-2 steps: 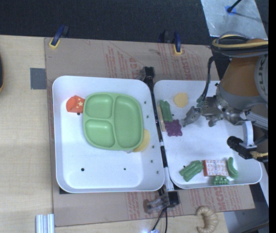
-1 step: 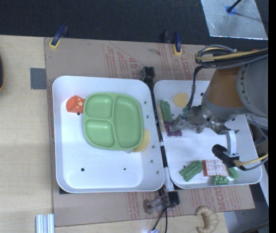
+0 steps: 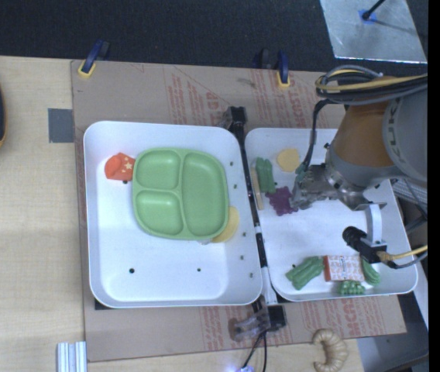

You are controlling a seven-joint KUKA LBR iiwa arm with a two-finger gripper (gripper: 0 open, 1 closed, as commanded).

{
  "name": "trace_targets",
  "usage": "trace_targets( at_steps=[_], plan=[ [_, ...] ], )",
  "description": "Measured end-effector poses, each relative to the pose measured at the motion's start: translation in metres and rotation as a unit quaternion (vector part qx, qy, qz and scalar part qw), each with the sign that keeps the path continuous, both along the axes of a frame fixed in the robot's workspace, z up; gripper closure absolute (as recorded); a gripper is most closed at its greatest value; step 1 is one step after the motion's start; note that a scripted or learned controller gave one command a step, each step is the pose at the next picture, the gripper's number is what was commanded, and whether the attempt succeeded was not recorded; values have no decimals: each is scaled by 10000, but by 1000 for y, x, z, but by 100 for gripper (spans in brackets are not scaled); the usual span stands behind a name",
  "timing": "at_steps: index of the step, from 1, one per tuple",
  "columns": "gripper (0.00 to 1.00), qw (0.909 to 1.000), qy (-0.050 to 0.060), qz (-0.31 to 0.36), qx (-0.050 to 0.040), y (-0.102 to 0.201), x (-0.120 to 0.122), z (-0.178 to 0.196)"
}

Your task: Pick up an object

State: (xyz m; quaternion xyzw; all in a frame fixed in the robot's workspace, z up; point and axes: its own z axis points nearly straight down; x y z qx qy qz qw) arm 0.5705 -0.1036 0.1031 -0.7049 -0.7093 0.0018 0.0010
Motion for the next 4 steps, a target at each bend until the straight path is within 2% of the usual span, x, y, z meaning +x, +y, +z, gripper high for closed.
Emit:
trace_targets(
  at_steps=[1,2,3,4],
  plan=[
    [0,10000,-2,0,-1,0,0,0],
    [100,10000,1,4,-7,-1,0,10],
    [0,10000,2,9,-9,-1,0,10],
    [0,10000,-26,-2,-7,11,15,-12]
  ],
)
